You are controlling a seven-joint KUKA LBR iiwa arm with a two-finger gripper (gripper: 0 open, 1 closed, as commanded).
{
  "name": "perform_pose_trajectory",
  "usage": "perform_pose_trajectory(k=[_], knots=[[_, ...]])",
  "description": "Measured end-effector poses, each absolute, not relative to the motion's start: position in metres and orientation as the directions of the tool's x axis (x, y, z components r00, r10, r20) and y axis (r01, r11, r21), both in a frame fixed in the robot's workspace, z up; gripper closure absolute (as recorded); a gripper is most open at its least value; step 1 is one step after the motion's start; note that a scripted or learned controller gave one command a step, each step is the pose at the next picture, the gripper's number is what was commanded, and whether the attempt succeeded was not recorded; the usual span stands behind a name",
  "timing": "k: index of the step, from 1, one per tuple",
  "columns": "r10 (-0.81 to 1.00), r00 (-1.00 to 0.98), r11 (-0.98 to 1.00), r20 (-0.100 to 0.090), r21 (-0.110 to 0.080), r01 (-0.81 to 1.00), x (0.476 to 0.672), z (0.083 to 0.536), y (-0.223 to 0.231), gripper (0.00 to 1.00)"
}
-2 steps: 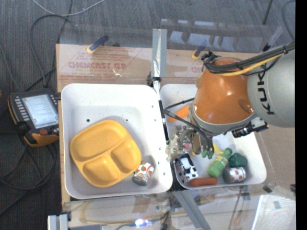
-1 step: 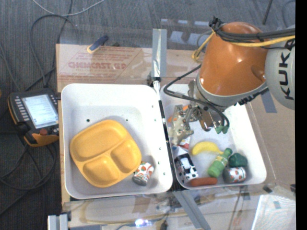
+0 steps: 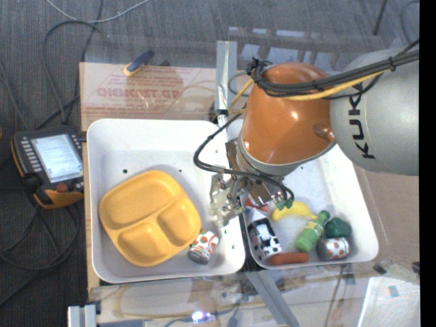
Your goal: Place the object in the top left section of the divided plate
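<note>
Camera view: divided plate (image 3: 150, 216) near left bin (image 3: 136, 131) front edge.

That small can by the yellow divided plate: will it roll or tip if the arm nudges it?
The small can lies tilted in the left bin, touching the yellow divided plate, so a nudge would probably roll it. It looks light and rigid. The rounded wall may be slippery to grip.

Bench (image 3: 136, 90) under cardboard sheet (image 3: 143, 97), 2 white bins (image 3: 129, 131) (image 3: 364, 240) side by side
</note>
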State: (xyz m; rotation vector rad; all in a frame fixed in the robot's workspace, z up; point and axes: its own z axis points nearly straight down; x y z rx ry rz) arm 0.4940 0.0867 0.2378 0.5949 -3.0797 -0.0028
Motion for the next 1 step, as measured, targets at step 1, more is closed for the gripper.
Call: perform_pose_trajectory(k=[1], knots=[[-0.576,-0.818,0.818,0.004,0.003,-0.576,0.4999,0.2202,0.0057,1.0]])
